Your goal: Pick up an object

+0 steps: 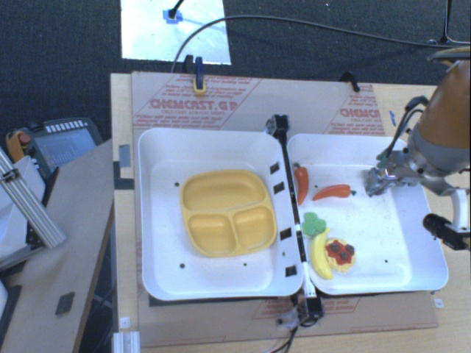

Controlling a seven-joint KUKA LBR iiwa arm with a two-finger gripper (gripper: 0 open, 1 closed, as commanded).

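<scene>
White plastic bins sit side by side on brown cardboard with red print [193, 103], laid over a pale wood desk [121, 197]. Left bin [158, 219] holds a yellow three-compartment tray [224, 212], roughly centred. Right bin [412, 263] holds toy food: an orange-red chilli [301, 184] against the left wall, a second chilli [332, 192] just beside it toward the middle, a green piece [314, 223] touching the top of a yellow banana [320, 256], and a small pizza slice [341, 252] touching the banana's right side. Black clips [280, 127] line the seam between the bins. Gripper [379, 179] hangs over the right bin's upper right part, near the second chilli but apart from it; fingers blurred, cannot tell how far open, nothing seen held. Dark carpet [59, 35] behind the desk, a white sheet [173, 20] on it with a cable across. Teach pendant [62, 145] on a side table at left.
</scene>
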